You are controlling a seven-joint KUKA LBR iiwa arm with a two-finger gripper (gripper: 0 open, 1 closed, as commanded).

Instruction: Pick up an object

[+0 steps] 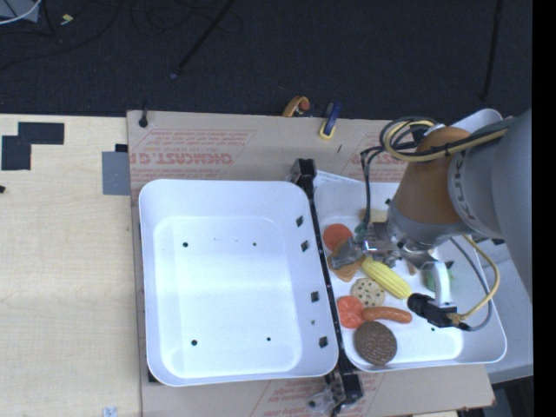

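Corn cob (386,277) in right bin (486,347); cookie (375,342) nearer front.

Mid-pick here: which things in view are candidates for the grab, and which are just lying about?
Job: gripper, corn cob, sausage, brown disc, speckled cookie, red round piece, right bin.

Lying about: left bin, yellow-blue clamp, orange clip.

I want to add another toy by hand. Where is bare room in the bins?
The left bin has bare floor from wall to wall. In the right bin, toys crowd beside the divider: corn cob, sausage, brown disc. A bare patch lies near its front right corner.
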